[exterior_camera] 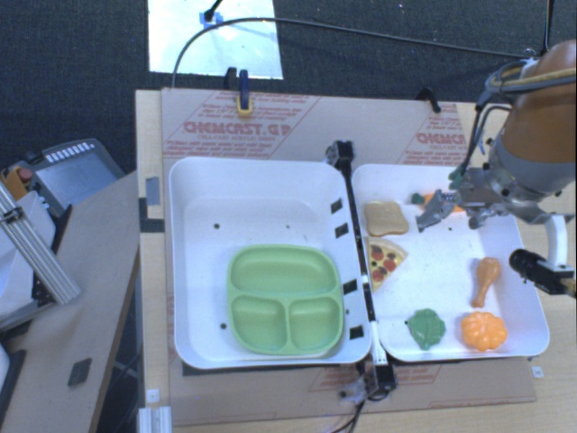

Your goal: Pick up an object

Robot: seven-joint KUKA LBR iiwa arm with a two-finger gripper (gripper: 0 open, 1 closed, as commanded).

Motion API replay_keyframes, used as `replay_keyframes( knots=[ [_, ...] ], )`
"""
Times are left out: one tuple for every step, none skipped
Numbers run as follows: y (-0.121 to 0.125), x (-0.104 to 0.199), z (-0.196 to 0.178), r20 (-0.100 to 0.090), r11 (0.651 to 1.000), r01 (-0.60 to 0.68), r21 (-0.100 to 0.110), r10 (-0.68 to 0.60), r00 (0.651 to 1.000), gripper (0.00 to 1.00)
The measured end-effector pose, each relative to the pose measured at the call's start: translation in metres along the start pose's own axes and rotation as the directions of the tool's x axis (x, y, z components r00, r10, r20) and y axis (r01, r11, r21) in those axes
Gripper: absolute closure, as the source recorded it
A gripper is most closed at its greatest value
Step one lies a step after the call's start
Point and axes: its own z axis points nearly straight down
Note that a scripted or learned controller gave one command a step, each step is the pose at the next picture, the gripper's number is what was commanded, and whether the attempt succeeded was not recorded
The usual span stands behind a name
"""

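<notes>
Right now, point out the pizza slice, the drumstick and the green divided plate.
pizza slice (386, 262), camera view, middle of its topped face.
drumstick (487, 278), camera view, its thick meaty part.
green divided plate (281, 275), camera view, floor of its large upper compartment.

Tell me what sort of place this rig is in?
Likely a robotics lab test bench: two white bins clamped on a board, toy food such as a pizza slice, and a control pendant nearby.

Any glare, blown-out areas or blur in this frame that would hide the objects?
Camera view: the shiny sheet on the floor glares; the white bins are bright but not blown out; the toy food and green tray read clearly; the end effector looks slightly soft.
</notes>
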Motion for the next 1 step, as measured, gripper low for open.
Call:
replay_keyframes(
  knots=[
    [0.002,0.0001,-0.0064,0.001,1.0,0.002,-0.013,-0.002,1.0,0.0]
  ],
)
